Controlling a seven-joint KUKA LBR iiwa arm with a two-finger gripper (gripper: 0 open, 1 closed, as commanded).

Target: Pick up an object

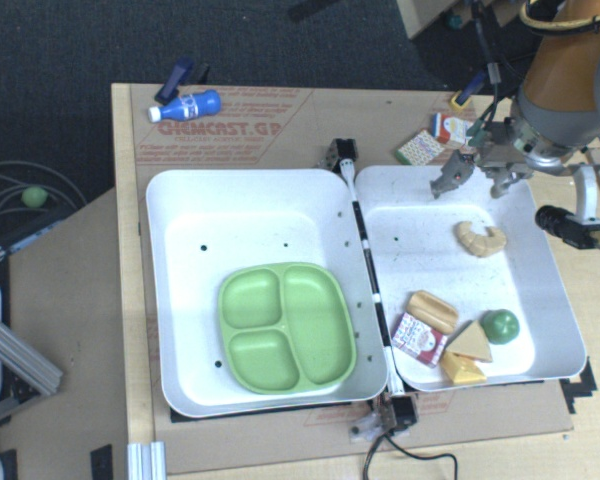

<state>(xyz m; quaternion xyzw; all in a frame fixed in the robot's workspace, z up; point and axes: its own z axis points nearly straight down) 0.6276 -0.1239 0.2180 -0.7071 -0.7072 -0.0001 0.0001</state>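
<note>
My gripper (475, 181) hangs over the far edge of the right bin (540, 268), open, with nothing between its fingers. A tan croissant (479, 238) lies just below it on the bin floor. Toward the near side of that bin lie a hot dog bun (433, 310), a red and white packet (417, 338), yellow cheese wedges (467, 353) and a green apple (499, 326). The left bin (180, 228) holds a green divided plate (284, 326).
A blue and white bottle (187, 105) lies on the cardboard at the back left. Small packets (432, 140) sit behind the right bin near the arm. A black clip (341, 152) marks the seam between the bins.
</note>
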